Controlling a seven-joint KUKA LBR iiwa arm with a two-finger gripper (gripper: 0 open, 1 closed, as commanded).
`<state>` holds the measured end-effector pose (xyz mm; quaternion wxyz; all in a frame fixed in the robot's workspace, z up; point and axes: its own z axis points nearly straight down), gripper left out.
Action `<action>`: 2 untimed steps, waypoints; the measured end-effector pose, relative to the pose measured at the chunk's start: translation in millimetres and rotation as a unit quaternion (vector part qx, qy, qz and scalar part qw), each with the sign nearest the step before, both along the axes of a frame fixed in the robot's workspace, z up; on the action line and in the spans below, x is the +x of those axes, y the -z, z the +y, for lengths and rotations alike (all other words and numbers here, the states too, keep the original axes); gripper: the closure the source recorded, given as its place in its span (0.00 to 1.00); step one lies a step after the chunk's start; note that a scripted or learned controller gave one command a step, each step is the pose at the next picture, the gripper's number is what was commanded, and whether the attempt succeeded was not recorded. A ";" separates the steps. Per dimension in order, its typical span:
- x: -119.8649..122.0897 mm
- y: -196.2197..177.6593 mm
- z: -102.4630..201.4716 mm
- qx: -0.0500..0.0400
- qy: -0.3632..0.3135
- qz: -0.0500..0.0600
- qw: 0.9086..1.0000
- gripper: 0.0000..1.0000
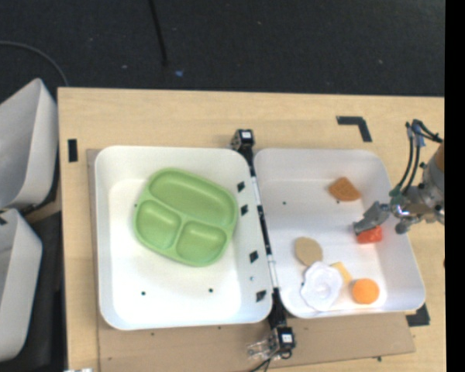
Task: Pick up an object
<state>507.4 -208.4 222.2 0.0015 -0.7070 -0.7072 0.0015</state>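
My gripper (pixel 384 218) reaches in from the right edge and sits low over the right side of the right bin (pixel 294 169). A small red block (pixel 370 235) lies just below its grey tip, touching or nearly touching it; I cannot tell whether it is held. Other loose items in this bin are an orange-brown piece (pixel 342 189) at the back, a tan flat disc (pixel 308 249), a white crumpled object (pixel 322 285), a small yellow piece (pixel 339 270) and an orange ball (pixel 365 291) at the front.
The left bin (pixel 116 285) holds a green divided plate (pixel 186 217). A ridge with black clips (pixel 257 223) separates the bins. Cables (pixel 412 153) hang by the arm at the right. White containers (pixel 15 153) stand off the bench at the left.
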 end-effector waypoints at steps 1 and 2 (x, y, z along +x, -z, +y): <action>1.8 59.7 -8.6 0.000 0.000 0.000 1.000 0.00; -4.1 105.3 -15.3 0.000 0.000 -0.001 1.000 0.00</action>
